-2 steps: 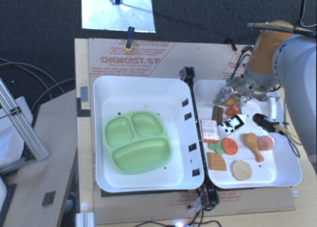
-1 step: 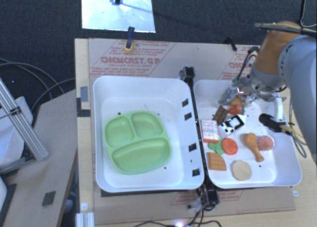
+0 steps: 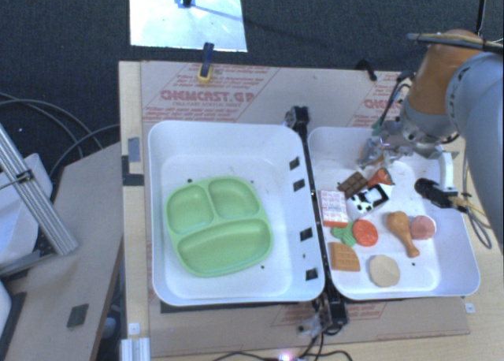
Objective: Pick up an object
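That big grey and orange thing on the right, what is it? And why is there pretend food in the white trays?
It is a robot arm. At its end is a gripper, a claw for picking things up. One camera looks down from above. The right tray holds toy food: a chicken leg, a tomato, a cracker and a round cookie. The left tray holds a green plate with three sections. The claw hangs low over the toys. I cannot tell whether it holds anything.
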Motion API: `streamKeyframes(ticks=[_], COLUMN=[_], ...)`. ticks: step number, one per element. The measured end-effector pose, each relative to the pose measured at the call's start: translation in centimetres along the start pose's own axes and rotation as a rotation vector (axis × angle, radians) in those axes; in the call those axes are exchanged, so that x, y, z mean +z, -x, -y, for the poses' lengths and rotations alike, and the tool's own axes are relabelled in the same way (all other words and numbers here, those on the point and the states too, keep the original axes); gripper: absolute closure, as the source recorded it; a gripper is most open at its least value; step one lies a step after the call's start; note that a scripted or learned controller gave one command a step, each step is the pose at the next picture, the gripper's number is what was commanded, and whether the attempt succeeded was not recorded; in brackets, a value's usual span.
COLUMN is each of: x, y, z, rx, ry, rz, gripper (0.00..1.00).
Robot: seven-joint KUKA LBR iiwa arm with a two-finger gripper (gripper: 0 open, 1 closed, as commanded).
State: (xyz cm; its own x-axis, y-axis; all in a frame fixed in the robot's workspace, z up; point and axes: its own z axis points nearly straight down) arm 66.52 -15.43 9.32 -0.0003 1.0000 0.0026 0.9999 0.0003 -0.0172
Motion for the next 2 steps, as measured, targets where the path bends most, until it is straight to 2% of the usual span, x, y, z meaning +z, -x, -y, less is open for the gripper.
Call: streamKeyframes(ticks=[1,2], x=[0.9,-0.2], y=[-1.7,-1.7], z=[6.0,5.7], rx=[0.001,-0.001], ry=[0.017,0.022], rz=[0.002,0.003], gripper=[1.00,1.00])
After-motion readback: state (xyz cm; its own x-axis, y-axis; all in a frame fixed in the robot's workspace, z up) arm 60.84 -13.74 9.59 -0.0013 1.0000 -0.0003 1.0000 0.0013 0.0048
